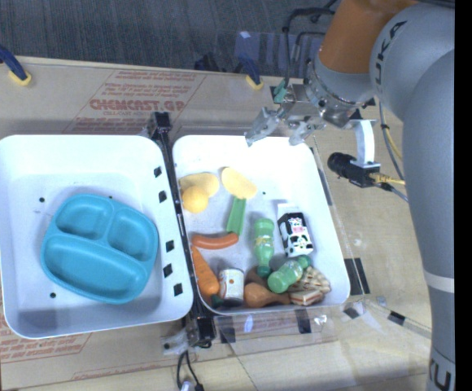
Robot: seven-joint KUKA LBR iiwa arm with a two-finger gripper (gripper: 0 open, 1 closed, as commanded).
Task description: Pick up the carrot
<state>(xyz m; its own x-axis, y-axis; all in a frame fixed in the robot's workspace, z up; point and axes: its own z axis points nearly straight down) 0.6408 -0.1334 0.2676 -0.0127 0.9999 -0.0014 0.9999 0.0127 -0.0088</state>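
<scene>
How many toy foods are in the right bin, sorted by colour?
Yellow: 2, a lumpy piece and a flat piece
Green: 2, stick and bottle; the green blob may make 3
Orange: 2, carrot and sausage
Black-and-white: 1, cow carton
Brown or tan: about 3, crowded together
Total: roughly 10

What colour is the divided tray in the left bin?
Light blue; the divided tray shows plainly in the camera view, lying in the left bin.
</scene>
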